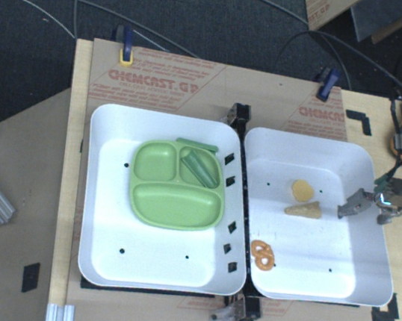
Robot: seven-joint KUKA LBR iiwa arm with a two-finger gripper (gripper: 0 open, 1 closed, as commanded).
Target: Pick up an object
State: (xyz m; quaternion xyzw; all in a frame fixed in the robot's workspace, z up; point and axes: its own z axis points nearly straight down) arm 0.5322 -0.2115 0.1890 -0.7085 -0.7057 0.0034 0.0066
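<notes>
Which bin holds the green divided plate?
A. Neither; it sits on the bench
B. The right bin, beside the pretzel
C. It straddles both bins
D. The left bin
D. The green divided plate lies flat inside the left bin, while the pretzel sits in the right bin.

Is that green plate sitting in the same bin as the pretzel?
No. The green plate lies in the left bin, while the pretzel lies in the right bin.

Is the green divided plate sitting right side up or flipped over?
Right side up. The green divided plate shows its three recessed compartments facing the camera, lying flat in the left bin, with a green item resting in its upper right compartment.
</notes>
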